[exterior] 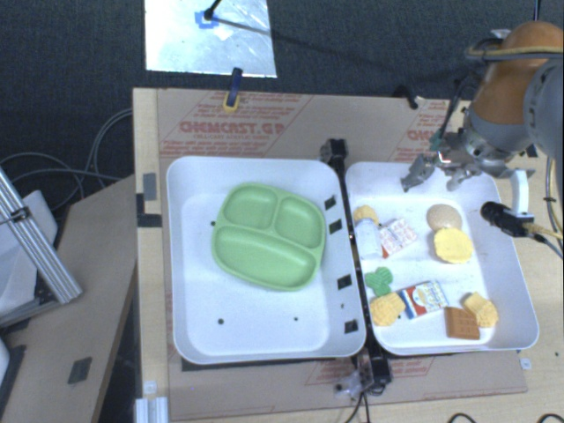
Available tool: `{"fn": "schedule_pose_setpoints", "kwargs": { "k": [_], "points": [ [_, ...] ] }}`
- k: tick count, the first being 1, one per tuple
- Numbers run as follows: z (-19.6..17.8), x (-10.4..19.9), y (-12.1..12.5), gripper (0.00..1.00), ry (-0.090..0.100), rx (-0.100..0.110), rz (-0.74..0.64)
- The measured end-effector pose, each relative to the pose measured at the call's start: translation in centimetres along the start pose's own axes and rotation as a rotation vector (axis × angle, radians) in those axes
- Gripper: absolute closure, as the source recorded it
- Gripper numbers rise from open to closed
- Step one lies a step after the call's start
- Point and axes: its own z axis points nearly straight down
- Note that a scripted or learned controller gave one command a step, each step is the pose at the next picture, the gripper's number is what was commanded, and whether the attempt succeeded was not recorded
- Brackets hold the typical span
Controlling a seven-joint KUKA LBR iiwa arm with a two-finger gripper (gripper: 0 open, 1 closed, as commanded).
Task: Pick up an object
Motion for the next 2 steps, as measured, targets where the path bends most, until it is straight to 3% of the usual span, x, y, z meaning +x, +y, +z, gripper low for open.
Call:
{"fn": "schedule_pose_setpoints", "kwargs": {
  "k": [1,2],
  "points": [
    [5.9,0.7,-0.5,0.00,0.001,0.002,0.000],
    [8.8,0.7,-0.4,0.00,0.000,-0.001,0.000]
  ]
}}
